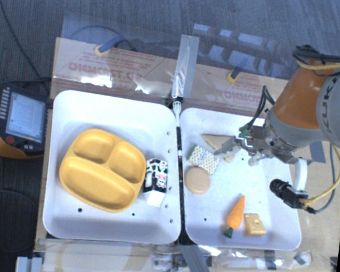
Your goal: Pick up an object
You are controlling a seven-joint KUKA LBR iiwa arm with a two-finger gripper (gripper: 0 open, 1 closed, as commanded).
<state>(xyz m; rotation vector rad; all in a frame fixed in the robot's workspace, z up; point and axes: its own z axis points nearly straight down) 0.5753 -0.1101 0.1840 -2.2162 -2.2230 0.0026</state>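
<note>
My gripper [240, 152] hangs over the back of the right bin [280, 240], its fingers spread open and nothing between them. One fingertip [225, 148] is close to a tan wedge [214, 142]. To the left of the gripper lie a green-and-white checkered piece [204, 159] and a round tan biscuit [196, 180]. Nearer the front of this bin sit an orange carrot [235, 212] and a yellow cheese block [254, 224]. The left bin [68, 106] holds a yellow divided plate [103, 168] and a black-and-white cow-patterned carton [156, 177].
The ridge where the two bins meet [180, 165] runs between them. A black cable plug [284, 191] from the arm hangs over the right bin's right side. A teach pendant [16, 121] lies on the floor to the left. Cardboard [122, 73] lines the back.
</note>
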